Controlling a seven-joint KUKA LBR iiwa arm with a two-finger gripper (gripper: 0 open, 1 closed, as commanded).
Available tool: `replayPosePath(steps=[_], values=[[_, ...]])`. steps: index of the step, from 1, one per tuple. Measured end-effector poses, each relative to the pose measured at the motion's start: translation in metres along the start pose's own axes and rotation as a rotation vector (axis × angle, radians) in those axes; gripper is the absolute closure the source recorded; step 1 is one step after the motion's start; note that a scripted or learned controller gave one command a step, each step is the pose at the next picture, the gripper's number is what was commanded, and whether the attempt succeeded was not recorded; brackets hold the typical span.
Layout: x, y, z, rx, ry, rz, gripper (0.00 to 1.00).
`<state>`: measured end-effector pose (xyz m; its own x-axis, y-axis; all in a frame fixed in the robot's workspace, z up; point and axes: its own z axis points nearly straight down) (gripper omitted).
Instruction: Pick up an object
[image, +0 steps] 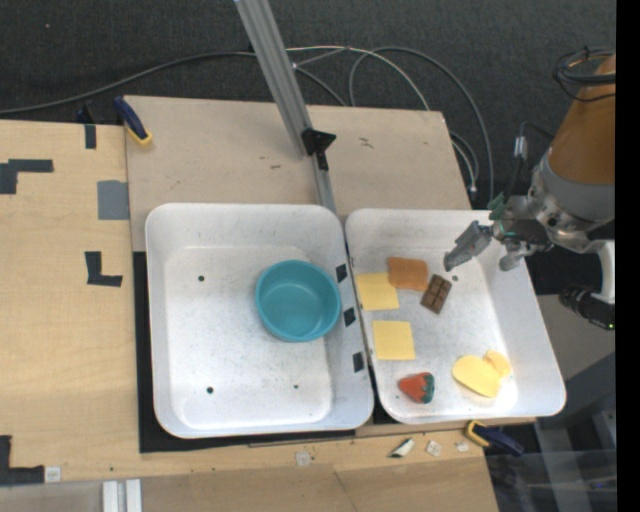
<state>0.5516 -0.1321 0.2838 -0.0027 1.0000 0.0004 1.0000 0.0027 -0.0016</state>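
My gripper (480, 262) hovers over the upper right part of the right bin (530, 330). It is open, with nothing between its fingers. Just left of and below it lie a brown chocolate piece (436, 293) and a tan toast slice (407, 272). Two yellow cheese squares (377, 292) (393, 340) rest near the bin's left wall. A red strawberry (418, 387) and a yellow fruit-shaped piece (478, 375) sit near the front edge. In the left bin (190, 330) stands a teal bowl (297, 300).
A grey metal post (285, 80) slants up from between the bins at the back. Cables (420, 70) loop behind the right bin. Blue and yellow clamps (133, 120) (492, 436) sit at the board's corners.
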Motion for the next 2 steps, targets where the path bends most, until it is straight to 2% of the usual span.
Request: replayPosePath(steps=[1, 2], values=[[0.0, 0.0, 0.0, 0.0, 0.0, 0.0, 0.0], [0.003, -0.011, 0.055, 0.006, 0.0, 0.001, 0.0]])
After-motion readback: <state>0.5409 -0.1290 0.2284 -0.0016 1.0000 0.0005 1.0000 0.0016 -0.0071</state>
